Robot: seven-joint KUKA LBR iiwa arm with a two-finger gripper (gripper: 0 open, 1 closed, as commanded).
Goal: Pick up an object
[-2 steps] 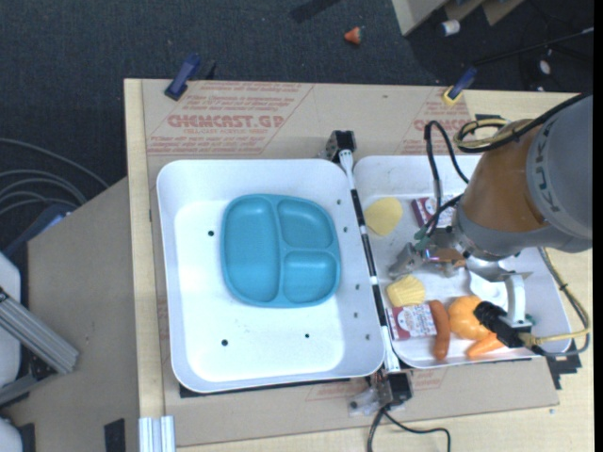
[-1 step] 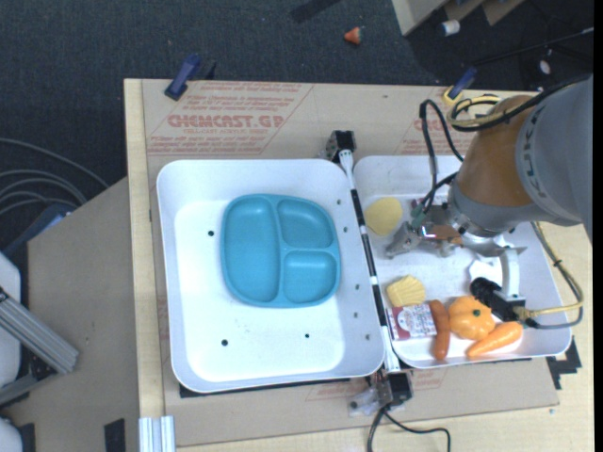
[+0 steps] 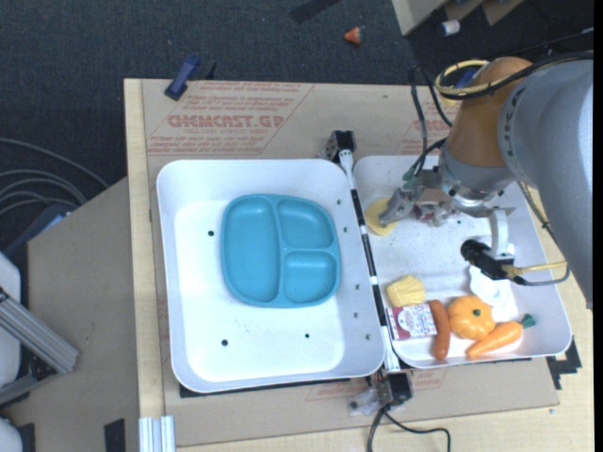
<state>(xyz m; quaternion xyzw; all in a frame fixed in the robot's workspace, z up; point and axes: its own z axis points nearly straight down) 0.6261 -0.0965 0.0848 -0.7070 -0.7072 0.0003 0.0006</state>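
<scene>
Glossy plastic carrot [image 3: 495, 338] and a round orange fruit [image 3: 470, 316] sit in the right bin's [image 3: 556, 332] near corner. My claw [image 3: 415, 205] hangs beside a flat yellow piece [image 3: 380, 217]; its spread I cannot tell.

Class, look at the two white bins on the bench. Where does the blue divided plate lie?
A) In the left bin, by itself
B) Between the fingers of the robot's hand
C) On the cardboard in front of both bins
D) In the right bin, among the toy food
A: the blue divided plate lies flat inside the left bin, while the toy food, such as the carrot, sits in the right bin.
</scene>
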